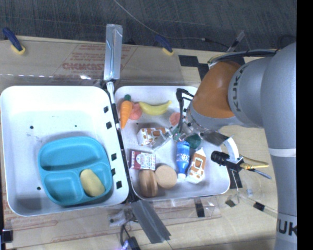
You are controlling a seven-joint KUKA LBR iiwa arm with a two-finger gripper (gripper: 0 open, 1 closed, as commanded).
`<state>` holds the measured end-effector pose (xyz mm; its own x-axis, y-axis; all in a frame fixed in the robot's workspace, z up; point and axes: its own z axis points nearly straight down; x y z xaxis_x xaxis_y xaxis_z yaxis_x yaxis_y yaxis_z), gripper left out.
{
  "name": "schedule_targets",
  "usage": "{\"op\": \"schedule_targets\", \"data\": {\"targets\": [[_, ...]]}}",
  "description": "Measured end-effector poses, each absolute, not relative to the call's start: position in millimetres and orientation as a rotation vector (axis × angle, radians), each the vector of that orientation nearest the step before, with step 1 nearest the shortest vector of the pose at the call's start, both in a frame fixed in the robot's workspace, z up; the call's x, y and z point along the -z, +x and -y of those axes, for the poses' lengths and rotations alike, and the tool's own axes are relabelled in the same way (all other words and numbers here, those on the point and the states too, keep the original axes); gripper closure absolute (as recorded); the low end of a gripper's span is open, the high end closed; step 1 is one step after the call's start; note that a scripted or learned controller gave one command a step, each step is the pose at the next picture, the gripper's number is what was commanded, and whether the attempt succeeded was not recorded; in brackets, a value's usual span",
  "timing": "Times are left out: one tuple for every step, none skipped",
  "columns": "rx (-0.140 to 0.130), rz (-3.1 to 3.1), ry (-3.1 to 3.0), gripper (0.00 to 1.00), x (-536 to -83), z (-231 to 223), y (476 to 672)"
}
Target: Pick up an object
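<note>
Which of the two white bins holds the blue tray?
The left bin. The blue tray lies in it with a yellow potato; the right bin holds many small food items.

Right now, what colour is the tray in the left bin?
Bright blue tray, seen clearly in the camera view, with a yellow potato-like object on it.

Glossy plastic blue tray; smooth white bins; matt cardboard bench.

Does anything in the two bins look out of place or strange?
Nothing stands out. The right bin holds a loose crowd of toy foods; the left bin holds a blue tray with a yellow potato in one compartment.
</note>
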<state>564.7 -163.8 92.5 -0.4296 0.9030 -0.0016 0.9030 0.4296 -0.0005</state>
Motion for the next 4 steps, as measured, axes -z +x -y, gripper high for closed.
{"op": "schedule_targets", "data": {"targets": [[-0.001, -2.779, 1.455, 0.0, -166, 157, 592.4], [0.002, -2.807, 1.418, 0.0, -132, 181, 582.6], [-0.007, -2.853, 1.261, 0.0, -109, 174, 633.3], [0.0, -2.763, 1.495, 0.0, -124, 135, 617.7]]}}
